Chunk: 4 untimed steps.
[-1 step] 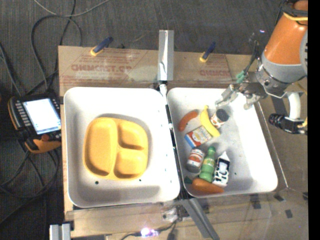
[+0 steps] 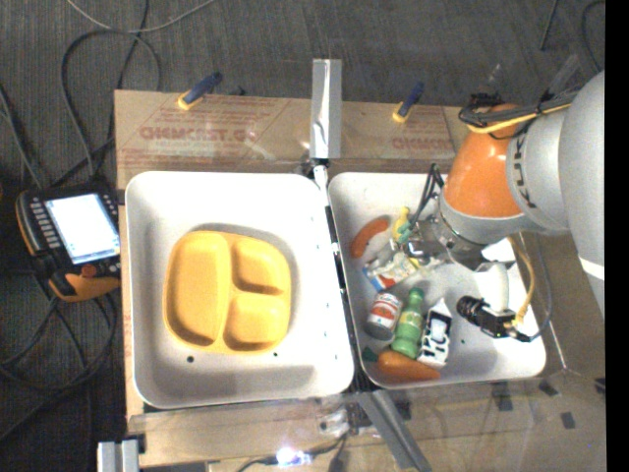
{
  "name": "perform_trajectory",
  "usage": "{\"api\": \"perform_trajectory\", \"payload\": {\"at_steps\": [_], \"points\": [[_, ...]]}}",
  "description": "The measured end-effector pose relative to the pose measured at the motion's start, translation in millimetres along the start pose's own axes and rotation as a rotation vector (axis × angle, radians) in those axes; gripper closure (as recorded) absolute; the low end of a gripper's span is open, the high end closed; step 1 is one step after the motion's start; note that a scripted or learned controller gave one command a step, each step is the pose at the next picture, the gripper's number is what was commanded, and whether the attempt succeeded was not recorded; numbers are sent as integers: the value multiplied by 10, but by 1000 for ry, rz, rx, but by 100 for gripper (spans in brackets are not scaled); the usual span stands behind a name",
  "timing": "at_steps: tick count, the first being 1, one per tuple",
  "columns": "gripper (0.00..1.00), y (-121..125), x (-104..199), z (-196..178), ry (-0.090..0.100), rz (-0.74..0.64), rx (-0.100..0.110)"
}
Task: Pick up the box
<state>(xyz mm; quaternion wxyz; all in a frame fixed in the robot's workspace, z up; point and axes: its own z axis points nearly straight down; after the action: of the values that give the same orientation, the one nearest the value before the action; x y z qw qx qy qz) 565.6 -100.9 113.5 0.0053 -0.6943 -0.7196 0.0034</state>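
Box in right bin, near edge — black-and-white, just right of green bottle, touching it. Sits nearer than gripper, slightly right of it; long axis roughly near-far, tilted. Gripper low over clutter at bin's far-left; cannot tell open or closed.

Counts — one box, one green bottle, one small can, two sausage-like pieces, one yellow tray in left bin.
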Motion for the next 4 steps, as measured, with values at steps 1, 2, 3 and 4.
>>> {"api": "perform_trajectory", "payload": {"at_steps": [1, 2, 3, 4], "points": [[0, 475, -132, 245, -3, -35, -18], [100, 470, -133, 183, -2, -34, -15], [100, 547, 315, -660, -4, 22, -3], [0, 546, 313, -659, -4, 23, -2]]}}
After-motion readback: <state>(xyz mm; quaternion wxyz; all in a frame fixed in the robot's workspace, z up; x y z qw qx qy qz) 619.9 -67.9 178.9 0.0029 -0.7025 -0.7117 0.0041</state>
